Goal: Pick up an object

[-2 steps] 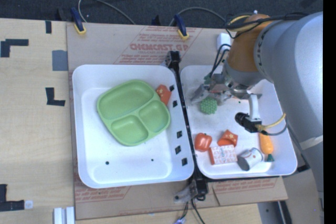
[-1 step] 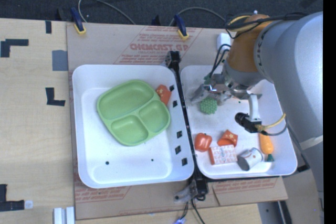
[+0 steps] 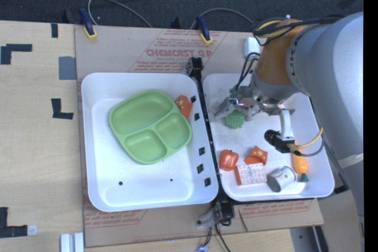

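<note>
Just below the fingers (image 3: 236, 104) lies a green object (image 3: 235, 120).

Red printing runs across the cardboard sheet (image 3: 171, 50) under the two bins, near its far edge; the larger line looks like "CHEMCAST GP", though the letters are blurred and the reading is unsure. Smaller red lines above and below it are too faint to read. The small red and white box (image 3: 250, 174) in the right bin bears print too small to read
</note>
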{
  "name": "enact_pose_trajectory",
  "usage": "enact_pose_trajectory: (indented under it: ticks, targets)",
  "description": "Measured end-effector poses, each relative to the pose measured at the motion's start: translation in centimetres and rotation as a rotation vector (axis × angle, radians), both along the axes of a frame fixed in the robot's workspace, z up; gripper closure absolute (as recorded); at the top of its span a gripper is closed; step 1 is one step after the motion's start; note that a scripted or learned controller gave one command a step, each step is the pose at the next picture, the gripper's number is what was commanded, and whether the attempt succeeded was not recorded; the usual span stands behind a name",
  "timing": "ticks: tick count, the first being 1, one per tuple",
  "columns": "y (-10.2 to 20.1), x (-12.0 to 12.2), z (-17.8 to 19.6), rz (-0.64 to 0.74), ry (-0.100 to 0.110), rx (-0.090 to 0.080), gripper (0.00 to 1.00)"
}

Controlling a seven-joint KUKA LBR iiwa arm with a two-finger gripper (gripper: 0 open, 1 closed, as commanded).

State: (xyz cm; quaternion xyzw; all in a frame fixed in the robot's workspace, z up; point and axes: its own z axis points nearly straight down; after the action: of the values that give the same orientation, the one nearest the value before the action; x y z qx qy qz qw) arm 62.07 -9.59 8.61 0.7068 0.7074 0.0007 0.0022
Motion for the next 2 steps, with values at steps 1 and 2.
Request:
enact_pose_trajectory:
  ticks: [1,2]
  targets:
    - [-0.61,1.21,0.63,0.001,0.005,0.002,0.00]
    - [-0.41,0.34,0.00,0.000,0.000,0.000,0.00]
